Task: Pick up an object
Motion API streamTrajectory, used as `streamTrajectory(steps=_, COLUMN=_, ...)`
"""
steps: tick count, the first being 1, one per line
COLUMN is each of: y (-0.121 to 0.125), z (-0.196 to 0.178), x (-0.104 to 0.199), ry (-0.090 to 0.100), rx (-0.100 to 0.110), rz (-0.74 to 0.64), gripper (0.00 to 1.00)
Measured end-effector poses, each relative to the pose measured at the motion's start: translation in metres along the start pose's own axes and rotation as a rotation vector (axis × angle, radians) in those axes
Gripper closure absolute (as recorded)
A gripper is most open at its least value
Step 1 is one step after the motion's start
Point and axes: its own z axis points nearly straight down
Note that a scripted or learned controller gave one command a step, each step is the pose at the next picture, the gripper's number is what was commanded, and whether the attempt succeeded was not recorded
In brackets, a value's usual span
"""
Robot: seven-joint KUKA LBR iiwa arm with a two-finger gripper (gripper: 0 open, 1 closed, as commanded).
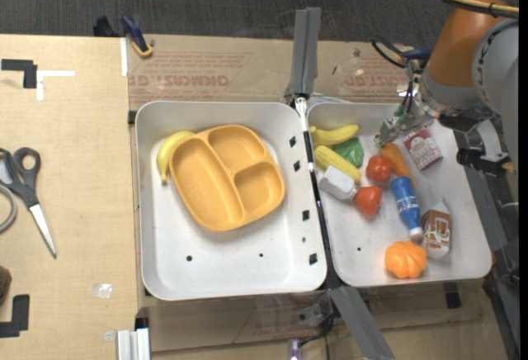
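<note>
The gripper [394, 129] hangs low over the back of the right bin [472, 263], its fingers [386, 135] too small and cluttered to make out, so whether they are wide, narrow or closed on anything cannot be told. They sit just beside a small red-and-white packet [422, 149] and just above an orange carrot-like piece [394, 158], near a red tomato [379, 169]. The grey arm with its orange band [458, 49] comes in from the right, above the bin's far corner.

Further out in the same bin lie a yellow banana [335, 135], a corn cob [337, 160] on something green [351, 152], a white block [337, 182], a second red tomato [369, 200], a blue tube [406, 203], a brown packet [436, 234] and an orange pumpkin-shaped toy [405, 259] near the front edge.

The left bin [165, 267] holds a yellow divided plate [227, 177], tilted, with another banana [169, 150] touching its left rim.

On the desk [74, 185] to the left lie scissors [31, 193]. Behind the bins a cardboard sheet [206, 73] lies flat, with a blue clamp [136, 36] at its left corner
</note>
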Motion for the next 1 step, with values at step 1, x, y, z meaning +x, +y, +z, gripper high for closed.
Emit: streamTrajectory(steps=1, y=0.0093, z=-0.1423, x=0.0254, ry=0.007, rx=0.007, rz=0.126, gripper=1.0)
